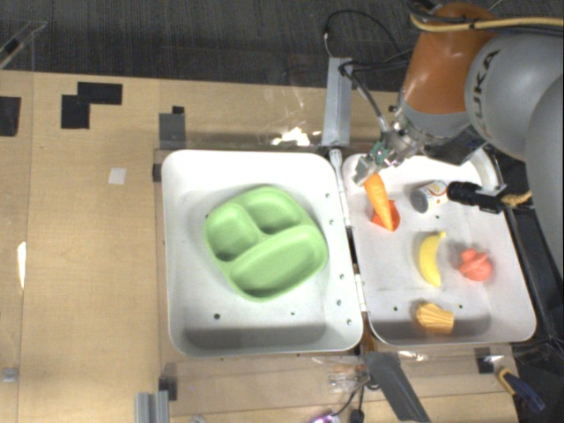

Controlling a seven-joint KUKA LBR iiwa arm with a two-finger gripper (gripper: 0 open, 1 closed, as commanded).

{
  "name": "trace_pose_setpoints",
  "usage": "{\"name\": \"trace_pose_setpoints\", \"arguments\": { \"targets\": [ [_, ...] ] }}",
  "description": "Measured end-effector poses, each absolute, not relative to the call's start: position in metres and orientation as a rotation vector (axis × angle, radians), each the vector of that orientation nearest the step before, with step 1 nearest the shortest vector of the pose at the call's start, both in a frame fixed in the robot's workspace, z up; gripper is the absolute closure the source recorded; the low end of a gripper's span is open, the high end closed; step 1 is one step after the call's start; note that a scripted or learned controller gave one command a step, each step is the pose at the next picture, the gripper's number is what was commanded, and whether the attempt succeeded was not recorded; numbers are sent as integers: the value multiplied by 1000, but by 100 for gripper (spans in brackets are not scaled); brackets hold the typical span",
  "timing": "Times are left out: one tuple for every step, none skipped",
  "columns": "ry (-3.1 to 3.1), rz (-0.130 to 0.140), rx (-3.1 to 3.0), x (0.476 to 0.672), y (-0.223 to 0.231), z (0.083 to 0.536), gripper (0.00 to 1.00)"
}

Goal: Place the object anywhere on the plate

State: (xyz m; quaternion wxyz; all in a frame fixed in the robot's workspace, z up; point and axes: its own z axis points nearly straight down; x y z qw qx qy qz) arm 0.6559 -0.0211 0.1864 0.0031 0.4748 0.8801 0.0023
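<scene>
Over the right bin's (520,324) far left corner, the gripper (385,155) hangs just above the top end of a carrot (381,203), which lies tilted along that bin's left edge. Whether its fingers are apart or together I cannot tell, as the wrist and cables crowd that spot, nor is it plain whether they touch the carrot or only hover beside it. The carrot seems the likely object, though that is a judgement from how close the tool stands. A banana (430,258) lies near the bin's middle, a red fruit (475,264) just beside it toward the right edge, and a small yellow-orange piece (434,317) near the front edge. The green plate (264,241), split into compartments, sits in the middle of the left bin (189,324) with nothing on it, so the task looks to be at the pick stage. Next calls for a firm grasp on the carrot, a clean lift over the wall between the bins, and a carry left to release above the plate.
</scene>
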Motion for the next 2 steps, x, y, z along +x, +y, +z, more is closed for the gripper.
{"name": "trace_pose_setpoints", "arguments": {
  "targets": [
    [2751, 5, 1510, 620, 54, 185, 100],
    [2750, 5, 1511, 620, 53, 185, 0]
  ]
}}
